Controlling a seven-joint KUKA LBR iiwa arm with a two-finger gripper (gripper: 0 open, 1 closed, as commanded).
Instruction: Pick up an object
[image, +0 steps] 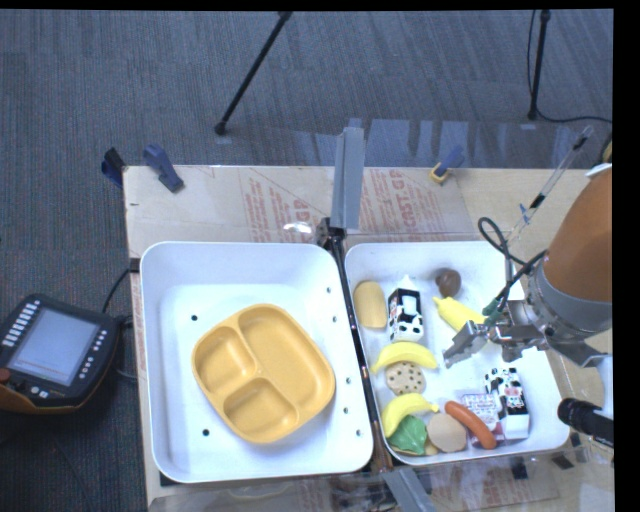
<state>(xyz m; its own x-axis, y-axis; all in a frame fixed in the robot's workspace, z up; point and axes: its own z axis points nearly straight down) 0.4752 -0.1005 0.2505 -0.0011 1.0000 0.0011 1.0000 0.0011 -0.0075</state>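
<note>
Candidate objects all lie in the right bin, right of centre in the frame: a bread-like roll at its upper left; a cow-patterned carton just beside it; a brown round item near the top edge; a yellow piece below that; a banana and a cookie mid-bin; a second banana, a green item, a tan disc, a sausage and a second cow-patterned carton crowded along the lower edge.

The pincer hangs over the middle of this bin, just right of the first banana and just below the yellow piece; a grey finger points down and left; nothing is seen between the fingers, so it has hold of nothing; how far they are spread cannot be told from this angle.

The arm enters from the right edge, cables trailing by the wrist.

Risks, as judged: the items lie close, several touching, so a descent may strike two at once and shove both aside; the bananas are curved and smooth and may slip out on closure; a descent onto the bare floor between the banana and the yellow piece would close on nothing; the cables could snag the bin rim.

The left bin holds a yellow divided plate; both bins rest on the table; a handheld controller sits at the left edge of the frame.
</note>
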